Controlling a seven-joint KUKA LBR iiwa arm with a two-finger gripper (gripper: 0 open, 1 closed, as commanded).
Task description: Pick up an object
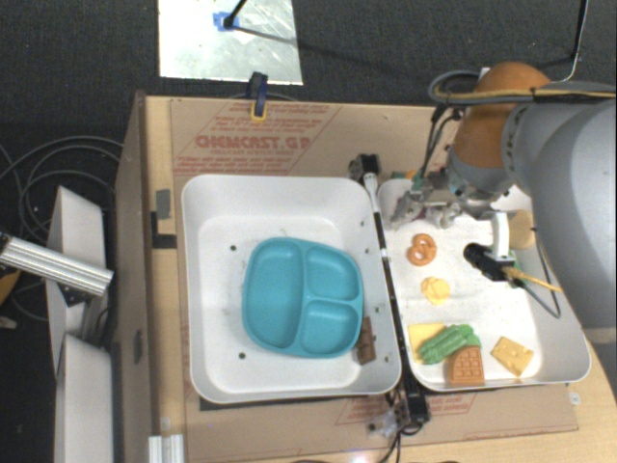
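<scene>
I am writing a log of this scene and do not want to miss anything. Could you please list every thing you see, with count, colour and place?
bins: 2, white, side by side on the bench
divided plate: 1, teal, in the left bin
pretzel: 1, orange-brown, upper part of the right bin
small round piece: 1, yellow, below the pretzel
green piece: 1, green, lower part of the right bin
waffle piece: 1, brown, at the right bin's lower edge
cheese wedge: 1, yellow, lower right corner of the right bin
arm: 1, grey with orange band, over the right bin
gripper: 1, metal, above the pretzel
</scene>
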